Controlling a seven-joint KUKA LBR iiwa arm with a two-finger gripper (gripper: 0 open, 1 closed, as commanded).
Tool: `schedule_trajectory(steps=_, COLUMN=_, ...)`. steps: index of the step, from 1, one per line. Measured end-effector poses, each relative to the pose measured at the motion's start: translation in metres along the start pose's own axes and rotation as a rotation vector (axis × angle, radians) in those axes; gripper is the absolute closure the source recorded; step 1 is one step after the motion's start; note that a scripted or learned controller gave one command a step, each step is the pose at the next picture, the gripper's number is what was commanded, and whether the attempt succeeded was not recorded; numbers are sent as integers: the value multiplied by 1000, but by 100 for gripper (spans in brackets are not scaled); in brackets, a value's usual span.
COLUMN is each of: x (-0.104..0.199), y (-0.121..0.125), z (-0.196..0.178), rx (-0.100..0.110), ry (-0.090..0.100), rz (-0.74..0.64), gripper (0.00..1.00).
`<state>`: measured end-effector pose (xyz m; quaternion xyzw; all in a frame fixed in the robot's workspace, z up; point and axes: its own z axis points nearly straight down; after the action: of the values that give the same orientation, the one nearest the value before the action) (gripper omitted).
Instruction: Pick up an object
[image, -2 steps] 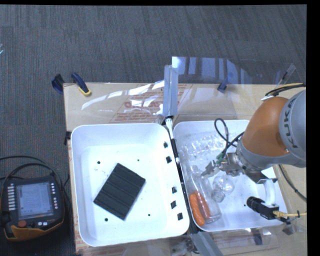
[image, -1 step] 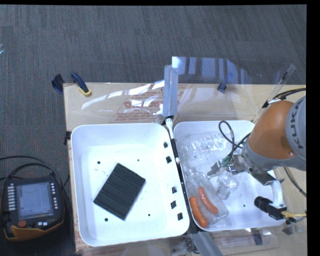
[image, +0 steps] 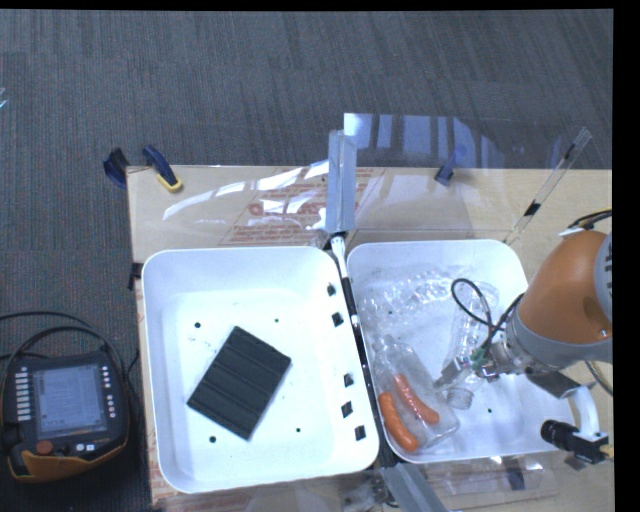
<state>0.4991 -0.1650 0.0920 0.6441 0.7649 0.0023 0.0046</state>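
From the overhead camera, take the upright grey divider (image: 343, 190) between the two shallow white plastic bins as the landmark. Left of it, the left bin (image: 165, 290) holds a flat black ribbed rectangular pad (image: 240, 382), lying skewed and well apart from the walls, so it looks simply dropped there. Right of the divider, the right bin (image: 500, 255) holds crumpled clear plastic wrapping (image: 420, 295) and a clear plastic bottle with orange pieces inside (image: 410, 405), lying on its side near the front wall. The grey-and-orange arm reaches into this bin, its gripper (image: 470, 365) low among the clear plastic just beyond the bottle's far end, probably seeking a pick there. I cannot tell how its jaws stand or whether they touch anything.
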Motion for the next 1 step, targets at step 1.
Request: schedule_trajectory(steps=1, x=-40, y=9, z=-7, rx=11, ry=6, rz=69, gripper=0)
